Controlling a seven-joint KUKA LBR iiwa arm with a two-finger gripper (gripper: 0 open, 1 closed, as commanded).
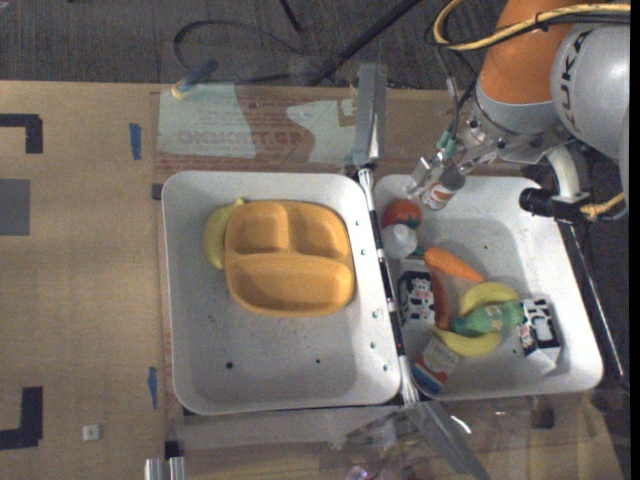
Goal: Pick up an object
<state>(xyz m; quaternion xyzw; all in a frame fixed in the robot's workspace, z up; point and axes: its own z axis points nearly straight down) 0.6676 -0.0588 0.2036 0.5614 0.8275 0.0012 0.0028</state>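
a: what is the biggest thing in view?

b: the wooden surface (80, 298), seen from above at a slant. two shallow white bins sit on it side by side. the left bin (270, 368) holds an orange compartment tray (289, 256), face up, toward its far side, and a yellow banana (216, 236) peeks out from under the tray's left edge.

a: and your arm?

b: my grey arm with its orange band (540, 8) reaches in from the top right. my end effector (437, 186) hangs over the far left corner of the right bin (580, 298). i cannot tell how far apart its fingers are, and i see nothing gripped between them.

a: where are the things you could pick up?

b: in the right bin. just below my end effector lie a small red and orange fruit (402, 213) and a pale round-topped bottle (399, 240), touching each other against the left wall. an orange carrot (455, 265) lies slantwise nearer the middle. toward the near side, a cow-print milk carton (416, 296) sits by the left wall, two more yellow bananas (480, 318) curve around a green item (492, 316), another small carton (540, 330) lies at the right, and a red, white and blue carton (436, 363) rests at the near left corner.
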